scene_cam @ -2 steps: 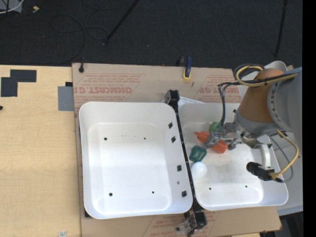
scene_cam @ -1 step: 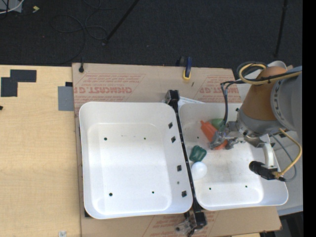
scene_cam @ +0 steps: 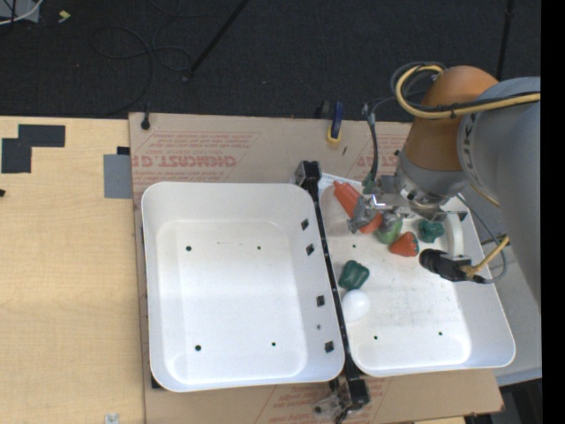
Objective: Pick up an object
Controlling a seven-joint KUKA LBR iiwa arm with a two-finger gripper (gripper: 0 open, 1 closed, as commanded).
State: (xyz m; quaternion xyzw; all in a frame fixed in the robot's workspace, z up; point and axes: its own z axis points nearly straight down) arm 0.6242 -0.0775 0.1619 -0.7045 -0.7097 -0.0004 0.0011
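While the grey arm (scene_cam: 499,140) with its orange band (scene_cam: 446,117) reaches over the right bin (scene_cam: 424,329), the fingers (scene_cam: 365,215) hang low near that bin's far left corner. Their metal parts are bunched among the toys there, and I cannot tell whether they are open or closed, nor whether anything sits between them.

All the loose things lie in the right bin's far half and along its left edge. An orange carrot-shaped piece (scene_cam: 345,198) lies at a slant close to the far left corner, just beside the fingers. On their other side is a small green piece (scene_cam: 389,231), with a red piece (scene_cam: 404,246) touching it on the near side. A teal piece (scene_cam: 431,230) rests just beyond those, toward the bin's right edge. Nearer the camera, against the left edge, a dark green piece (scene_cam: 354,275) lies apart from the cluster, and a white rounded piece (scene_cam: 356,306) lies just next to it, hard to make out against the bin's floor.

The left bin (scene_cam: 229,281) sits edge to edge with the right one. Both rest on a brown cardboard sheet (scene_cam: 221,153) on the pale wooden counter (scene_cam: 62,263).
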